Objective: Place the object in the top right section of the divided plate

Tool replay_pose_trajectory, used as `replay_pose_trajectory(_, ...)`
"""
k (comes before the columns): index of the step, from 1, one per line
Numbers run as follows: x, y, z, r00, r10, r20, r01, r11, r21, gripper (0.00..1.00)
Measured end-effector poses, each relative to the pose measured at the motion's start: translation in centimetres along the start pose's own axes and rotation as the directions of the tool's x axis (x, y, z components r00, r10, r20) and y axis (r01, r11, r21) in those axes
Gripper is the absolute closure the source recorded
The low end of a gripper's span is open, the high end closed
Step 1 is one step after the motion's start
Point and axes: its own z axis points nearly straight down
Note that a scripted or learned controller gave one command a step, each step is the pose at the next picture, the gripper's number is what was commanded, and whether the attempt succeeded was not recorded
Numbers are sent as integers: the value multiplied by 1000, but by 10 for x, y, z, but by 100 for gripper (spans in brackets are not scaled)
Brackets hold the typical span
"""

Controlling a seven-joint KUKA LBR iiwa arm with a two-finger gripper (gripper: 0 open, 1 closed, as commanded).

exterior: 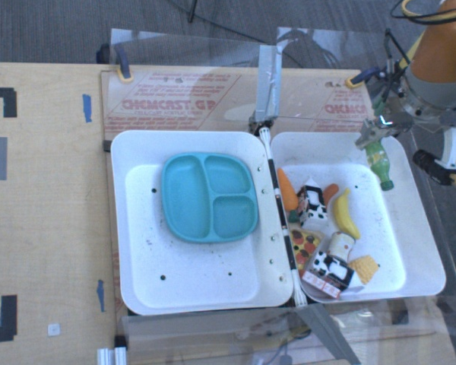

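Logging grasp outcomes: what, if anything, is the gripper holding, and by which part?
The gripper holds a green bottle by its top end; the body hangs below.

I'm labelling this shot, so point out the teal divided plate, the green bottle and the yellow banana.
Teal divided plastic plate [184, 196]: camera view, large left section.
Small green bottle [380, 166]: camera view, its body.
Yellow toy banana [344, 215]: camera view, mid-curve.

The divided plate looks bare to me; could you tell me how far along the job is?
Done: the gripper has a green bottle hanging from its fingers over the right bin. In hand: carrying it. Left: the divided plate holds nothing in its top right section.
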Motion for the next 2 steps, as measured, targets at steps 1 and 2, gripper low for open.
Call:
replay_pose_trajectory(1, 50, 6, 28, 983, 183, -3, -183, 983, 5, 100)
replay_pose_trajectory(2, 136, -6, -5, 993, 115, -3, -115, 993, 5, 100)
